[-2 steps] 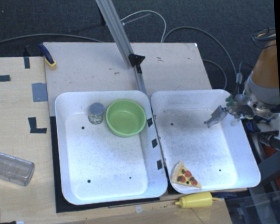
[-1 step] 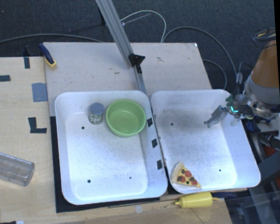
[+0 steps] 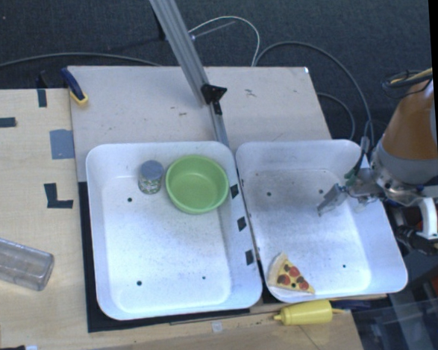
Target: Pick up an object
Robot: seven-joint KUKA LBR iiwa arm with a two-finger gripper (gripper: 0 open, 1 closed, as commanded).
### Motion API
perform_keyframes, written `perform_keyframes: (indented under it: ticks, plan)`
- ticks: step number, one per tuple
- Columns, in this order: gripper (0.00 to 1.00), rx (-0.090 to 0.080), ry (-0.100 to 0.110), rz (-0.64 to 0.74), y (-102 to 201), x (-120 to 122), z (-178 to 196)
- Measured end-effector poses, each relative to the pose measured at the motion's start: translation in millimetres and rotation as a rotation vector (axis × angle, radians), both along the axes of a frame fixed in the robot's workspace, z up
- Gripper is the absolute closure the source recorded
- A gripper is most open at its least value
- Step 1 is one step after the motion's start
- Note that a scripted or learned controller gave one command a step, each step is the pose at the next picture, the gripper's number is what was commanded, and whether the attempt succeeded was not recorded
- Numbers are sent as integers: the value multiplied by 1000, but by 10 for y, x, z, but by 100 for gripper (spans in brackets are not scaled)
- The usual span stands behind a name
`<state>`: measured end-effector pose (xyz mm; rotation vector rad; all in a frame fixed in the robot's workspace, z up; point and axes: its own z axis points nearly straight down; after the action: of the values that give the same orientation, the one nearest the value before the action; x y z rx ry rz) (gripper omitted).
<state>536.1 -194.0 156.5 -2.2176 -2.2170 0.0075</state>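
Gripper [image 3: 331, 200] hangs over right bin [image 3: 375, 272]; no readable writing anywhere.

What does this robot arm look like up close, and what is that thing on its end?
The arm is a thick rounded limb, grey with a broad orange band above the wrist. At its end sits a small grey metal gripper with two thin fingers, over the right bin. Dark cables trail across the bench behind it.

The bench [image 3: 147, 112] bears two white bins [image 3: 104, 238], side by side; a clear jar [image 3: 15, 261] lies at nine o'clock.
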Motion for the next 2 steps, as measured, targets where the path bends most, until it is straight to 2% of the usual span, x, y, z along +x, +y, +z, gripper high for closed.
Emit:
perform_keyframes:
  ticks: [1, 2]
  plan:
    - [0, 1, 1, 2, 71, 35, -610]
    - [0, -2, -8, 2, 72, 42, -665]
